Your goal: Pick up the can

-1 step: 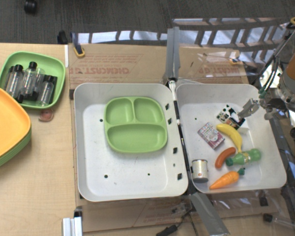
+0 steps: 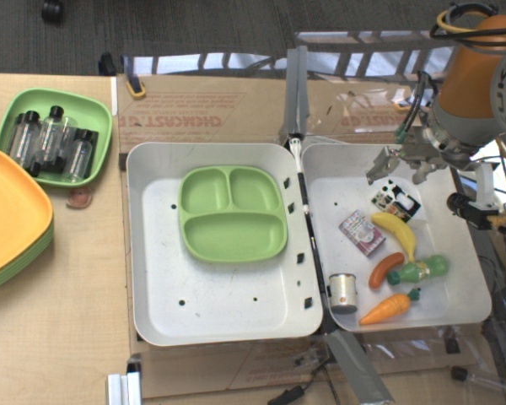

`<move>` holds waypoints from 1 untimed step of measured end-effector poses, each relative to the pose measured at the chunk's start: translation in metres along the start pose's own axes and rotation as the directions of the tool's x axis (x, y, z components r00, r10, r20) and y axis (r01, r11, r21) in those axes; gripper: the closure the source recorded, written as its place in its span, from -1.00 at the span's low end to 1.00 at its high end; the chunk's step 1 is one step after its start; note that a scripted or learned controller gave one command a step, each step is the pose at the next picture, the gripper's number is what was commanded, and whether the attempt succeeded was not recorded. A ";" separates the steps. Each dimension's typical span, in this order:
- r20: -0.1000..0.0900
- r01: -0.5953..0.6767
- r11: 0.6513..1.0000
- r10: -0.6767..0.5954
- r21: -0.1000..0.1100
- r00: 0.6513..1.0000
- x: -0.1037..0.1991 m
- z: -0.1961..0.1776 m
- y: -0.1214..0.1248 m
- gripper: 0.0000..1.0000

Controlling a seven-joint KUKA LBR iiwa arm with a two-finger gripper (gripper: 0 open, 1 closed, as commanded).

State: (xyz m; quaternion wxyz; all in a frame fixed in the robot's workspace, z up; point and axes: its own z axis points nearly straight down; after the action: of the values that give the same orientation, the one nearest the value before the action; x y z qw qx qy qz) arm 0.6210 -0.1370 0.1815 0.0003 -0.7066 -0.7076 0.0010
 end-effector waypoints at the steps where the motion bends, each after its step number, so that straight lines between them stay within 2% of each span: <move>1: -0.001 -0.031 1.000 0.031 0.003 1.000 0.043 0.060 -0.064 -1.00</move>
State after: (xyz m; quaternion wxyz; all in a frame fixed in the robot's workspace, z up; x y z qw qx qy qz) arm 0.5569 -0.0944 0.1218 0.0016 -0.7175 -0.6965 0.0017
